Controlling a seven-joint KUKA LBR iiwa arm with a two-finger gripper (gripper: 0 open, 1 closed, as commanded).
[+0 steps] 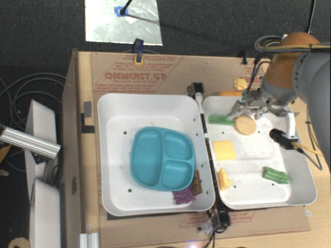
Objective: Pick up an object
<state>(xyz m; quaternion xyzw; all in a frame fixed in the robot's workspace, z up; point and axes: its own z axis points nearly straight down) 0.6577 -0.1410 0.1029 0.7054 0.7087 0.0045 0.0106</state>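
Hovering — gripper (250,112) is held low over the right bin (300,190), beside the tan round disc (246,125) | jaw state cannot be told | step: approach | next: centring and descent are required

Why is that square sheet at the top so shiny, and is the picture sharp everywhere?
Camera view: the metallic sheet behind the bench catches the light and glares in pale patches. The white bins are evenly lit, with soft shadows. The blue tray looks fairly crisp; the arm at the right edge looks softer.
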